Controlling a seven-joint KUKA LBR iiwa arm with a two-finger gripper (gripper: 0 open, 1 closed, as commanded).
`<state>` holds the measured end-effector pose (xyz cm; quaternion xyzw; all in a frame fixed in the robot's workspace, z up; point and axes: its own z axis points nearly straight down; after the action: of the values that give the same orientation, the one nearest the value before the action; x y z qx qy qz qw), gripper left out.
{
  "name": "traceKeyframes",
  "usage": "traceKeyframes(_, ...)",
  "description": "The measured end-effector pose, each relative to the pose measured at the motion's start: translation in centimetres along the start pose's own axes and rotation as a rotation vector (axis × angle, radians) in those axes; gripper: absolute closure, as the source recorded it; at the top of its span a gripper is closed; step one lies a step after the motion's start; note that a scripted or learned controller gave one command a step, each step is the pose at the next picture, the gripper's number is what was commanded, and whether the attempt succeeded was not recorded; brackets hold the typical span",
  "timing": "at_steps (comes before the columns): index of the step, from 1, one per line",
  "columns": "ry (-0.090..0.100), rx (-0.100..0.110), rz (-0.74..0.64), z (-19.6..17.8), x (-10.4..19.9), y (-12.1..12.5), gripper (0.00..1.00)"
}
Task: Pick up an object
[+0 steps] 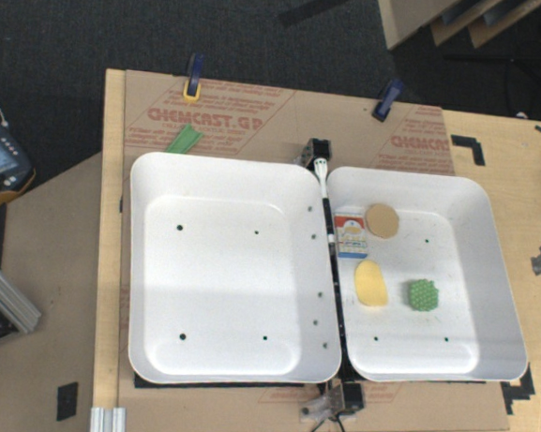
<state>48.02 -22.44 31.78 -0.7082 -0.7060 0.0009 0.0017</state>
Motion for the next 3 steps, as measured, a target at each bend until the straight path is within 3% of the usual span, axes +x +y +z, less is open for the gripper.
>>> traceKeyframes(1,0.003,0.002,-0.007,4.9,4.7,-0.1,1.0)
traceKeyframes(2,-0.002,-0.007,-0.01,6.6,8.5,6.1,1.0)
traceKeyframes(3,0.002,-0.016,-0.016,-5.1,21.2,2.5,1.0)
